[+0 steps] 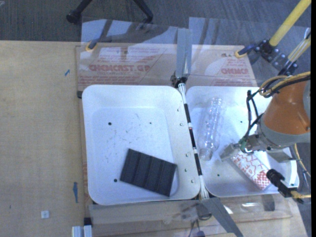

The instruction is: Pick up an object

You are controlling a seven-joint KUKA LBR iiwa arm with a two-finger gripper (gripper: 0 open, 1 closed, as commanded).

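In the right bin lie a clear plastic bottle, lengthwise along the bin's left side, and a red-and-white patterned packet near the front right. My gripper hangs low over the right bin, just above the packet's left end and to the right of the bottle's lower end. The arm's orange band and wrist cover part of the bin's right side. A dark grey ribbed rectangular block rests flat in the left bin, toward its front.
A metal divider runs between the two bins. Behind the bins stand clear panels with red lettering. A yellow pole and cables sit at the back right. Bare wooden bench extends to the left.
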